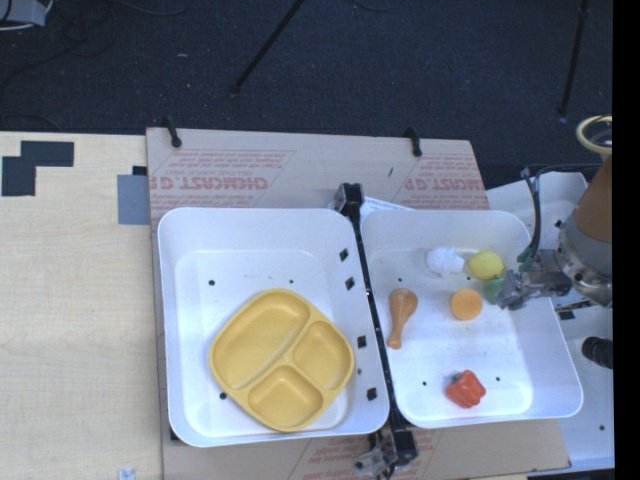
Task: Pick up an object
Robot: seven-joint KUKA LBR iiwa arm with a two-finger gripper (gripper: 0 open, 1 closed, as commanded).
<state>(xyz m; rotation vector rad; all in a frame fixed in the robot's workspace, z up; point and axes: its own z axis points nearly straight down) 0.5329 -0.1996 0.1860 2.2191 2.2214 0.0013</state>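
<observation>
- Camera view: I see the gripper [512,290] low over the right bin [556,393], near its right wall, just beside a lemon-yellow fruit [487,264] and something green [494,289] that sits right against the tool.
- Whether the pincer is released or clenched on anything I cannot tell; the tip is too small and cluttered, so I would not count the green piece as held.
- My worry: the yellow fruit, an orange ball [466,304] and a white lump [445,260] sit close together, so a closing stroke could nudge one away or pinch two at once.
- Round items look likely to roll out of a shallow pinch.
- The bin wall is near; a descent there risks scraping it.
- The drumstick [401,315] and red pepper [465,389] lie well apart, safer targets.
- The left bin [190,238] holds a yellow divided plate [283,359], well away from the arm.
</observation>
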